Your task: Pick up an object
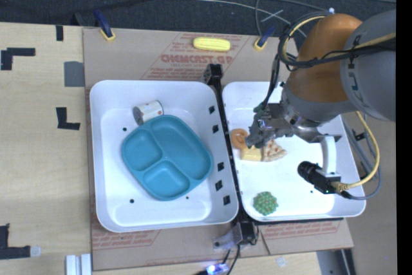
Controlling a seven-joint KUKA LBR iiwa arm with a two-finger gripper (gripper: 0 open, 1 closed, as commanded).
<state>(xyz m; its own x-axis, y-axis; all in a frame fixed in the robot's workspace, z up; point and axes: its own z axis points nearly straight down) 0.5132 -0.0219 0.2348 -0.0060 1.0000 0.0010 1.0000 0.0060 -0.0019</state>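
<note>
So the arm (335,67) is reaching in from the right and its tool (261,132) is hanging low over the right bin (302,203), right above a little cluster of toy food near the divider between the bins. I'm guessing it's going for that cluster since that's where most of the grabbable stuff is sitting: an orange ring-shaped piece (239,137), a yellow chunk (251,154) touching it, and what looks like a pizza slice (275,151) just beside that. A green bumpy ball (265,203) is lying apart from them, nearer the front of the same bin. Whether the tool is spread or squeezed together, I honestly cannot tell, the dark hardware is blocking the tips and nothing is visibly pinched in it. The left bin (103,138) is holding a blue divided plate (166,156) with a small white cup (148,111) tipped on its side at the plate's back corner, both well away from the action. A yellow corn cob (211,44) is sitting on the cardboard on the table behind the bins, out of play. The arm's bulk is covering the right bin's back right corner, so anything there is hidden, and the pizza slice identity is a guess because it's small and blurry.
</note>
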